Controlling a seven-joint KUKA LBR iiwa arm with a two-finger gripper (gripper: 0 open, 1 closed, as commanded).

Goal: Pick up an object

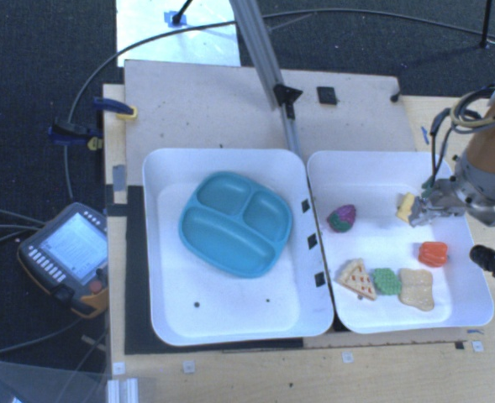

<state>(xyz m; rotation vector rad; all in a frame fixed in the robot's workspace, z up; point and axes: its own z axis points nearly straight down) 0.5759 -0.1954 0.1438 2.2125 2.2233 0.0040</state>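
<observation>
Two white bins (230,321) on bench (197,107) — dark carpet (28,40) around; jaws (421,211) pinching yellow piece (407,207).

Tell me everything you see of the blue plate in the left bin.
The blue plate is a rounded-square divided dish, plastic by its look, teal-blue, with three compartments: two smaller toward the far side, one long one toward the near side. It lies flat, turned askew, on the floor of the left bin, nearer its far right part. Nothing lies in it or touches it.
</observation>
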